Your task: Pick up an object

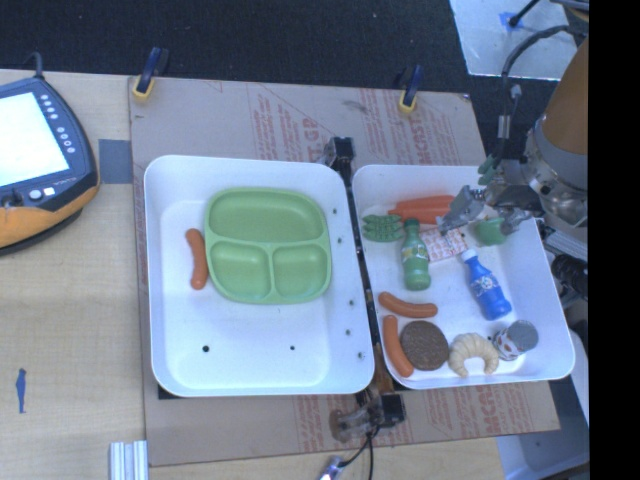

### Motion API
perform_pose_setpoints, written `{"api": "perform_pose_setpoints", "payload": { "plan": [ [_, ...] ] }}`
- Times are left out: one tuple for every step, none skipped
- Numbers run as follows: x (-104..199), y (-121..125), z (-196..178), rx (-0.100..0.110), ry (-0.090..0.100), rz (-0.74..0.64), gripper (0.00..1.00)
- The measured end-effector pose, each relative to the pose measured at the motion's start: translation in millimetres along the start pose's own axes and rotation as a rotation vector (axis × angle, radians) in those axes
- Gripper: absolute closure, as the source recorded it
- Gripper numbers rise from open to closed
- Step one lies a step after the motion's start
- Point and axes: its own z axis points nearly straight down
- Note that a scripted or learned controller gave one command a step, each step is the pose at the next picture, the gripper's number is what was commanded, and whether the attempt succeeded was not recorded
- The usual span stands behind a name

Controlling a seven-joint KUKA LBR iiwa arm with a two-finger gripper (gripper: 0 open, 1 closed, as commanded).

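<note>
My gripper (490, 218) hangs over the far right part of the right bin (555, 298), with its fingers spread apart. A small green object (490, 233) lies just under it, between the fingertips; whether they touch it is unclear. To the gripper's left lie an orange carrot (425, 208), a pink-white packet (440, 240) and a green bottle (415, 256). A blue bottle (485, 286) lies just in front of the gripper.
The right bin also holds a leafy green item (380, 228), two sausages (407, 305) (397, 346), a brown patty (425, 345), a croissant (473, 354) and a can (515, 340). In the left bin (165, 318) are a green divided plate (268, 245) and a sausage (198, 258). A control pendant (40, 163) sits at far left.
</note>
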Motion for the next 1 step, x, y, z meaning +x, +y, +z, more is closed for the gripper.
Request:
{"api": "perform_pose_setpoints", "payload": {
  "plan": [
    [26.2,3.4,96.9,0.002,-0.001,-0.001,0.0]
  ]
}}
